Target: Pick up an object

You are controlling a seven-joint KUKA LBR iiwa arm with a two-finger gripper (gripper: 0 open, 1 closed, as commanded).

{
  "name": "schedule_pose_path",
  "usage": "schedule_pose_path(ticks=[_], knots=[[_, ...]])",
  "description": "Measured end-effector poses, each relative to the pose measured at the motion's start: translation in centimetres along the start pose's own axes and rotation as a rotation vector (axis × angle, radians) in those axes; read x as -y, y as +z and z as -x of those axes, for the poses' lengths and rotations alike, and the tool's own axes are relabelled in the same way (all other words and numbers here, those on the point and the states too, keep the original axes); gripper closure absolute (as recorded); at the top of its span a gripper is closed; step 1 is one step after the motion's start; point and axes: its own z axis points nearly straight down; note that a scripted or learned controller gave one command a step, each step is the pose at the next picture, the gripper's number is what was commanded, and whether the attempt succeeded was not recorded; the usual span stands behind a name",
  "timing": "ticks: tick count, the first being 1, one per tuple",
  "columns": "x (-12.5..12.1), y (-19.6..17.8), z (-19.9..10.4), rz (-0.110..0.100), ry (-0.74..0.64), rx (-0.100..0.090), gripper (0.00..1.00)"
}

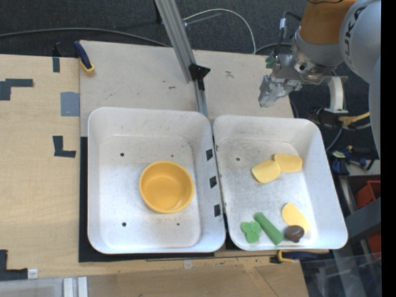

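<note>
Yellow bowl (166,186), round, sits alone mid left bin (105,129). Right bin (312,135) holds two flat yellow pieces (276,167) touching, a green piece (262,228), yellow oval (294,216), brown lump (294,232). Gripper (271,93) hangs above bench past right bin's far rim, nothing in it; finger state can't tell.

arm (346,17) cut off by top and right edges, jaws' stance too blurred to tell, metal pole (176,30) cropped at top

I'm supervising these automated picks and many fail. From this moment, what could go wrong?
1. The green stick, green clover-shaped piece, brown lump and yellow piece crowd together near the right bin wall; a grasp may catch two or slip.
2. The two flat yellow pieces overlap, offering little to pinch.
3. The gripper hangs beyond the bin's far rim.
</note>
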Motion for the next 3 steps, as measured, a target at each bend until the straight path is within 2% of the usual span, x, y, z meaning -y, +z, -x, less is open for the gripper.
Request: schedule_pose_path(ticks=[3], knots=[[-0.4, 5.6, -16.0, -0.003, -0.001, 0.000, 1.00]])
